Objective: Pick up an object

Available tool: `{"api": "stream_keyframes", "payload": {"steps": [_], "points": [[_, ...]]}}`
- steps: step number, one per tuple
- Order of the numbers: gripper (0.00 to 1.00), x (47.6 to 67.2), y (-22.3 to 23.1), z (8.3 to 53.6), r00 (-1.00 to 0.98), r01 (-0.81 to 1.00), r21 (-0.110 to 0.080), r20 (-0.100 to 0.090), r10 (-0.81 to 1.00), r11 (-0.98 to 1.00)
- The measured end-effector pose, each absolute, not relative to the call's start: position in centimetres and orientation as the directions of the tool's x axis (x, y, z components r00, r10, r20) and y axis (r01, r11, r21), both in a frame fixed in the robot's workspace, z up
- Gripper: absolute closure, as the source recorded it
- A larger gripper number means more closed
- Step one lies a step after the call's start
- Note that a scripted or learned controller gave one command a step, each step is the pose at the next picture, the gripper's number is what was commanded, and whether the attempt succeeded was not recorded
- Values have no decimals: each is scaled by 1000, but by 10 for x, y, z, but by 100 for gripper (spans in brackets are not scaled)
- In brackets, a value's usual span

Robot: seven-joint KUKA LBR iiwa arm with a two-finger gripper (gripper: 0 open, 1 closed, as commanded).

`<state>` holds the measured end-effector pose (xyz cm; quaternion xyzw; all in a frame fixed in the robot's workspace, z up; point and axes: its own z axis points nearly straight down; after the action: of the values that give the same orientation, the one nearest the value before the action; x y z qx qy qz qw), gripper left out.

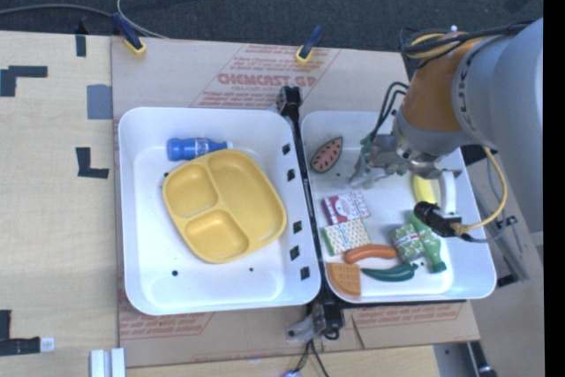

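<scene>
While the gripper [366, 172] hangs low over the upper part of the right bin [477, 282], nothing can be seen between its fingers, and their spread cannot be told from this slanted view, so the pick looks not yet made. The nearest candidates lie just beside it: a brown, seed-marked slice [326, 154] to its left and a small red-and-white packet [344, 207] just below. Further down the same bin rest a checkered packet [346, 236], an orange sausage-like piece [372, 253], a green bottle [417, 245] and a yellow item [425, 187] partly hidden by the arm. The left bin [141, 278] holds a yellow divided tray [223, 204] and a blue bottle [194, 147], well apart from the gripper. By this reading, the approach is largely done, while closing on an object and lifting it remain.
</scene>
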<state>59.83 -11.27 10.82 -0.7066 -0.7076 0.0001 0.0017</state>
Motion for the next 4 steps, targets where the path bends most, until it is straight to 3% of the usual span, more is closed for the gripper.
{"api": "stream_keyframes", "payload": {"steps": [1,2,3,4], "points": [[0,598,-113,108,-2,1000,-2,2,1000,2],[0,636,-118,85,-3,1000,1,1,1000,3],[100,637,-117,95,-4,1000,3,1,1000,4],[100,571,-89,184,-2,1000,-1,2,1000,2]]}}
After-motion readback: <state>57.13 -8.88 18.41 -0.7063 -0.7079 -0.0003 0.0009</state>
